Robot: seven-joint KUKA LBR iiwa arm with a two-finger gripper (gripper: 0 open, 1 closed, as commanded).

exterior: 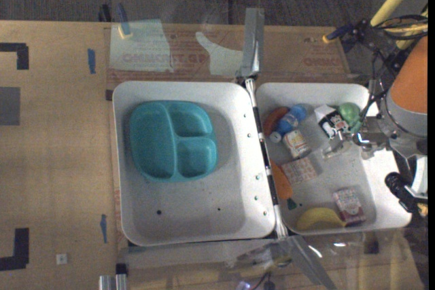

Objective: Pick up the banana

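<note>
Two shallow white bins are sitting side by side on the wooden table, with dark carpet running beyond its far edge; the left bin (136,214) is carrying a teal divided plate (173,139), and the right bin (380,207) is holding the clutter I am working over; my jaws (346,139) are hanging above the far right part of that bin, near a green round thing (350,112) and a small white carton (331,122), and I am seeing nothing gripped between them, though how wide they are standing I cannot tell from this slant; the banana (319,218) is lying at the near edge of the same bin, well apart from my jaws, toward the camera and a little to the view's left of them; its long axis is running roughly along the bin's near wall, left to right in the view, with a gentle curve; a small pink-and-white packet (349,206) is lying just beside its right end, perhaps touching it, and an orange carrot-like piece (282,183) is lying near its left end; so I am judging that the coming move is a pull back toward the near wall, then a turn of the wrist so the jaws are closing across the banana's narrow width rather than along its length, keeping off the packet.
</note>
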